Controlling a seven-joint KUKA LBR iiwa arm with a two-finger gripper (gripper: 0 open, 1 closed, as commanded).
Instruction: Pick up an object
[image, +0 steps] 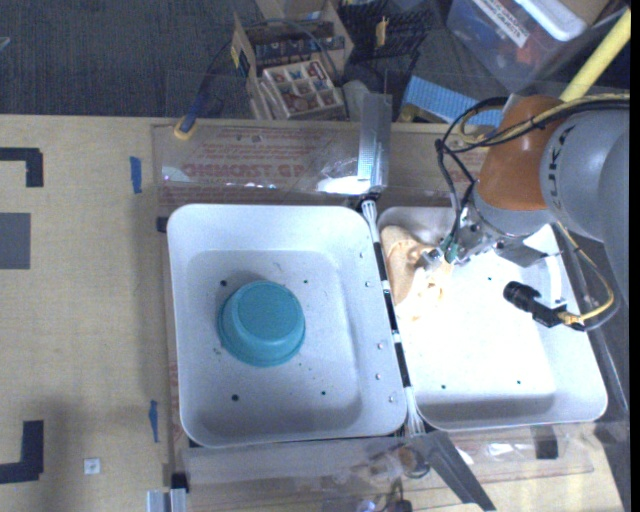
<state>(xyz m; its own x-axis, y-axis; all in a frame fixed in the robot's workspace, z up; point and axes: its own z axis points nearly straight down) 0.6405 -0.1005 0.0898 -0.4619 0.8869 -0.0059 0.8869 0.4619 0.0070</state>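
Note:
A teal bowl (262, 322) lies upside down in the middle of the left bin (200, 240). In the right bin (560, 400) a tan, soft-looking object (402, 262) rests against the left wall at the far corner. The gripper (440, 255) hangs low over the right bin's far left part, right beside the tan object and touching or almost touching it. The grey arm with its orange band (520, 155) comes in from the upper right above it.
A black cable plug (530, 303) dangles over the right bin's right half. A clear plastic bag (260, 165) lies behind the left bin, with a metal strip (374, 140) beside it. Boxes and clutter stand further back.

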